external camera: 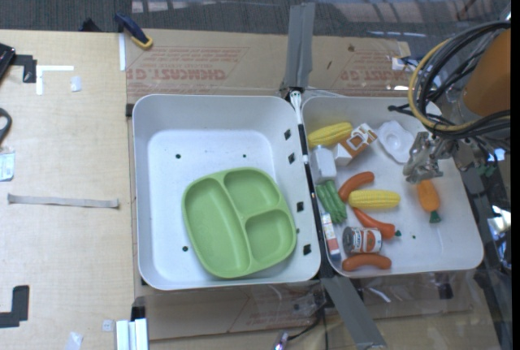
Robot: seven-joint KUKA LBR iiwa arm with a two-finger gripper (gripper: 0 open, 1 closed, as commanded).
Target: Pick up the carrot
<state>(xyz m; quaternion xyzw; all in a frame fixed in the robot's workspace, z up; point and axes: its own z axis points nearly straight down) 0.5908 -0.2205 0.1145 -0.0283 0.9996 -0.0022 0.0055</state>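
**Gripper low in the right bin, carrot just below it**

Your gripper (423,162) sits over the right bin (467,255), with the grey wrist and the orange band running up and to the right of it. You cannot tell from this view whether it is released or clenched; the metal tip is too small and cluttered to read.

The carrot (428,197) lies just below the gripper tip, orange body with its green end pointing away from the tip. You cannot tell whether the two touch.

To the gripper's left you have a corn cob (374,199), and beyond it a sausage (356,184) and green beans (330,202). Up and left of the gripper lie a second corn cob (330,134) and a small orange-and-white carton (358,140). Down and left sit a can (362,240) and another sausage (366,262).

Well to the left, the left bin (154,178) holds a green divided plate (239,222).
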